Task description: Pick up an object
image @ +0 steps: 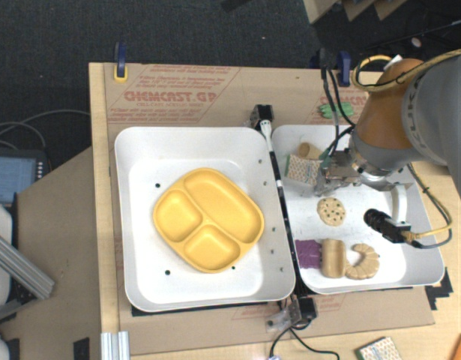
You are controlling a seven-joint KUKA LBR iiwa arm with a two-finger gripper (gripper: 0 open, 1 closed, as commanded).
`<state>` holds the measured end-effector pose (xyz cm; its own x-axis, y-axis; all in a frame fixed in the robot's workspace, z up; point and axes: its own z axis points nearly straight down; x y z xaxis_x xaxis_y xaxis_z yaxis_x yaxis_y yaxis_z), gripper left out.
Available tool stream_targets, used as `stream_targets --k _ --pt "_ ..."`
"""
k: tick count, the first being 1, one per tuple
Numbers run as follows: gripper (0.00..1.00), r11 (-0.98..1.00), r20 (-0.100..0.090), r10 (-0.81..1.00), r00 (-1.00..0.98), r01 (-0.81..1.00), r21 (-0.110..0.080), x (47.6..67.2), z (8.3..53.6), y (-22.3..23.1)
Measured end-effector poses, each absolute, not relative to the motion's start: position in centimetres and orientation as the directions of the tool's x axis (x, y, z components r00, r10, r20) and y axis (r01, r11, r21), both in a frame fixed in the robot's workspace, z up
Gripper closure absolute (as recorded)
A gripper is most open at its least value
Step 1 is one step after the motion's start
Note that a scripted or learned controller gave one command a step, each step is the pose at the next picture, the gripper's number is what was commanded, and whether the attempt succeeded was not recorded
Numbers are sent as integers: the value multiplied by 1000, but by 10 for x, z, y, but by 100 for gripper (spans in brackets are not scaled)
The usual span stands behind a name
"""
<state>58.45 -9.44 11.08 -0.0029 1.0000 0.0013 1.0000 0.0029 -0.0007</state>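
My gripper (329,180) hangs low over the right bin (421,270), in its upper left part. A round chocolate-chip cookie (331,211) lies just below it on the bin floor. A pale speckled square piece (301,169) rests right beside the gripper on its left, and a small tan lump (309,151) sits above that. Along the bin's front edge lie a purple block (307,253), a tan cylinder (333,257) and a croissant-shaped piece (363,262), side by side.
The left bin (133,201) holds a yellow plate (208,218) with three compartments. The grey arm with its orange band (387,111) comes in from the upper right over the right bin's far corner. Both bins sit on a cardboard sheet (178,88).
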Motion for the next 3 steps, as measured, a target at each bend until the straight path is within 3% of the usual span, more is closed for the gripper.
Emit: stream_targets --k 1,2,3 --pt "0 1 0 1000 -1 1000 -1 582 115 -95" --pt "0 4 0 1000 -4 1000 8 659 87 -97" --pt "0 -4 -3 1000 4 1000 13 669 89 -182"
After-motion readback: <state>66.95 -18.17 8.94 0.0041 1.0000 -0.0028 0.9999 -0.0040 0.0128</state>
